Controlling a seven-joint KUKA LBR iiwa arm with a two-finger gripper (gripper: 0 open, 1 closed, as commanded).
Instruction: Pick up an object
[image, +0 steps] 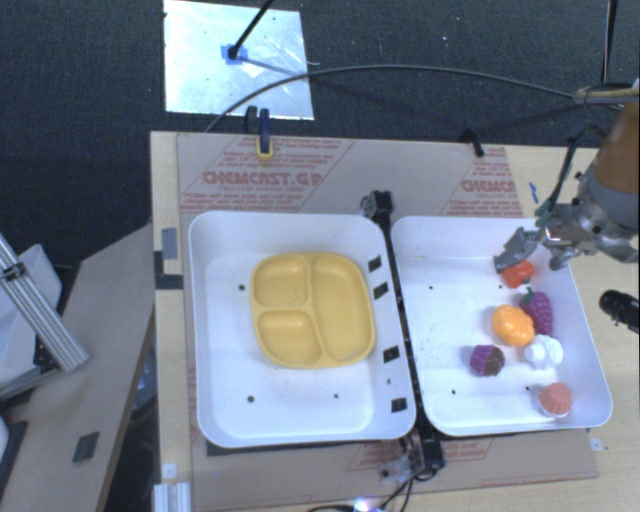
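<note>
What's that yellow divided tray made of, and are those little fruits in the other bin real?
The yellow tray looks like moulded plastic: one even colour, rounded compartment walls, a dull sheen. The small fruits look like toys, probably plastic or rubber: the orange one and the purple grapes have flat, saturated colours. The picture is too coarse to be sure.
</note>
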